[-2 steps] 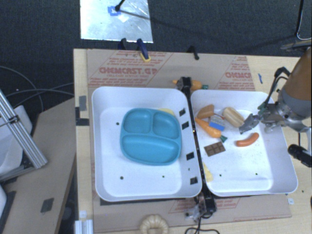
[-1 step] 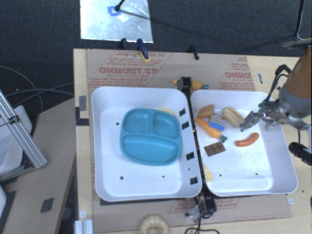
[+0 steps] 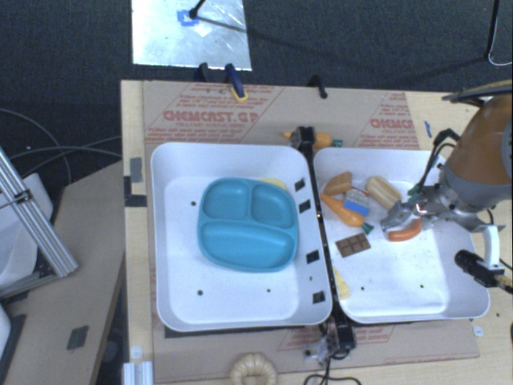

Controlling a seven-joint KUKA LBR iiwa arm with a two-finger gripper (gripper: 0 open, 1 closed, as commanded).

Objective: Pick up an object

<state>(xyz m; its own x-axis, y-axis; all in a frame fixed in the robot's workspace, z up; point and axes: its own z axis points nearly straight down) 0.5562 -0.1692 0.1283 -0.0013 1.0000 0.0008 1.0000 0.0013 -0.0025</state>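
The right bin (image 3: pixel 401 295) holds several toy foods. A reddish sausage (image 3: pixel 405 233) lies right of its middle. My gripper (image 3: pixel 399 217) hangs directly over the sausage's left end, close to it or touching it; I cannot tell which. To its left lie a tan bread roll (image 3: pixel 383 191), a brown bun (image 3: pixel 337 183), an orange carrot (image 3: pixel 343 212) with a small blue piece (image 3: pixel 357 208) on it, and a brown chocolate bar (image 3: pixel 353 245).
The left bin (image 3: pixel 184 295) holds a blue divided plate (image 3: pixel 247 223) with a pale yellow item (image 3: pixel 276 184) behind it. A yellow scrap (image 3: pixel 341 284) lies by the divider. A ring-shaped pastry (image 3: pixel 252 369) sits off the bench's front edge.
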